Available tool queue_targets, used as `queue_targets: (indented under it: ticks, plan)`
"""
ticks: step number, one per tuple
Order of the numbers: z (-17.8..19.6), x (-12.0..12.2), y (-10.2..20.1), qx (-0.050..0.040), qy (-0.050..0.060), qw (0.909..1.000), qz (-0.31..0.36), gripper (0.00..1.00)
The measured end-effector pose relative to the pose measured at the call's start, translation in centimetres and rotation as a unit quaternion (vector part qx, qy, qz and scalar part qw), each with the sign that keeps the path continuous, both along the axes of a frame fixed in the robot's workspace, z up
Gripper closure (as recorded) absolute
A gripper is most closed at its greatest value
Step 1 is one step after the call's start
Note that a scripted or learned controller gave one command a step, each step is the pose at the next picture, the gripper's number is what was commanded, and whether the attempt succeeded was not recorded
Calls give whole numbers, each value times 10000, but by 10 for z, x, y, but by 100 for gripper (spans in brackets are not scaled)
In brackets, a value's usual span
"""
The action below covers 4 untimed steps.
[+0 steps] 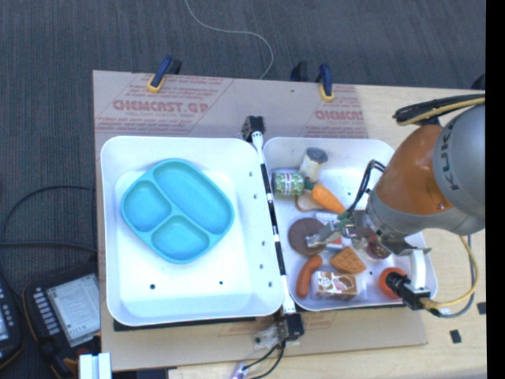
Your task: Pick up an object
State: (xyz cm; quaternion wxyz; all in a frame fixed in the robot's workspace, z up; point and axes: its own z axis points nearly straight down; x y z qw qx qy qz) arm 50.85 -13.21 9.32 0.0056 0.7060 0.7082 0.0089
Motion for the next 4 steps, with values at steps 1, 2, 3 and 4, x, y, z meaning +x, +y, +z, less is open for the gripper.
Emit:
queue_targets:
  ticks: [1, 2, 3, 4]
  plan:
    - [14, 3, -1, -3, -41, 10000, 0, 100]
    - [26, 5, -1, -8, -70, 10000, -2, 100]
    - [37, 7, 0, -6, -85, 10000, 3, 100]
    - [47, 7, 0, -5, -93, 10000, 10, 100]
